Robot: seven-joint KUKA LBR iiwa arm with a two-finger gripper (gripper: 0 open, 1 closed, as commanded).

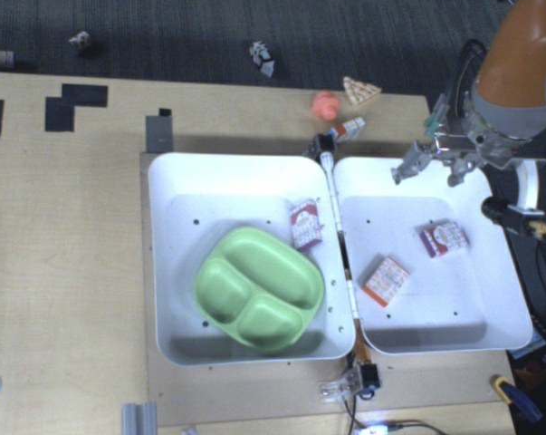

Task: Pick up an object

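While hanging above right bin (490,333), gripper (430,169) spread wide, grasping nothing.

Colours on the bench and in the two bins

The left bin (168,243) and right bin (499,288) are white; the left one holds a pale green divided plate (257,285) and a small red-and-white packet (304,224), while the right one holds a dark red packet with white print (444,238) and an orange-and-white packet (385,280). The bench (64,270) is light tan wood with black patches. Behind the bins lie a pink ball (325,105) and a tan wedge with red specks (361,91). The arm (517,53) shows orange above grey metal.
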